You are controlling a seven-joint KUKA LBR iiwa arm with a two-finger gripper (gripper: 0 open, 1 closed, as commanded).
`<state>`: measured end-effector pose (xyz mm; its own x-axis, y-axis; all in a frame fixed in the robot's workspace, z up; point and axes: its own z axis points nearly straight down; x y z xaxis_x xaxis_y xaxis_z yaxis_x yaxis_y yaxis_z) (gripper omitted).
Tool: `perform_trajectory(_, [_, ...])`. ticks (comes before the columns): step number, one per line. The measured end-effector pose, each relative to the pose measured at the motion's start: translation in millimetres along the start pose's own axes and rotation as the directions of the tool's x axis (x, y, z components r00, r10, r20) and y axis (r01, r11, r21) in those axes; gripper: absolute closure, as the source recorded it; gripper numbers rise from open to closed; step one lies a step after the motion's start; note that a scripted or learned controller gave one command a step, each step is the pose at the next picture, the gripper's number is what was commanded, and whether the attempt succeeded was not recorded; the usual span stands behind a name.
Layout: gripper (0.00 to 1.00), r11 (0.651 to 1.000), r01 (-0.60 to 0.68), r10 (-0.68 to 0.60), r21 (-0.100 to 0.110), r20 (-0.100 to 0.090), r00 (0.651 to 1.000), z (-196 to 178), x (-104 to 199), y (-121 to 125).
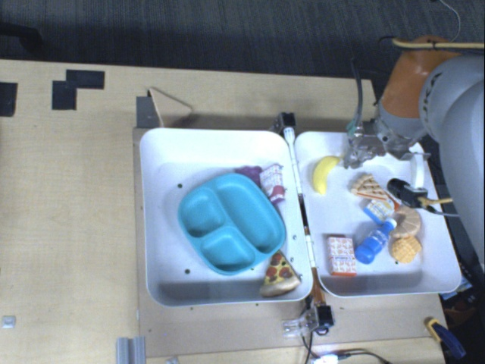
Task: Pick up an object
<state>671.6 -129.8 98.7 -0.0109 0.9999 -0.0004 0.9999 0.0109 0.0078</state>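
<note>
Tan bench [68, 226], two white bins [163, 203] centre-right; dark carpet [227, 14] across top. Gripper [356, 154] poised beside banana [324, 173], upper right bin; jaw state indeterminable.

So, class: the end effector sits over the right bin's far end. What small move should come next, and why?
Probably a short move toward the banana, then down: the end effector sits just beside it, with nothing visibly held.

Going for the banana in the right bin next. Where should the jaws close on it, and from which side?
Grip the banana across its thick middle, coming straight down from above. It lies flat, curved, on the right bin floor close to the divider wall, so a side approach looks blocked there. The gripper hangs just right of it; the waffle sits apart, likely leaving room.
</note>
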Motion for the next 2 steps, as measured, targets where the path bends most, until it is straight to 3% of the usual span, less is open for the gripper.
perform_trajectory(1, [0.0, 1.0, 0.001, -0.001, 0.0, 0.0, 1.0, 0.2, 0.1, -0.1])
perform_trajectory(2, [0.0, 1.0, -0.008, 0.008, 0.003, 0.0, 1.0, 11.3, 5.3, -66.3])
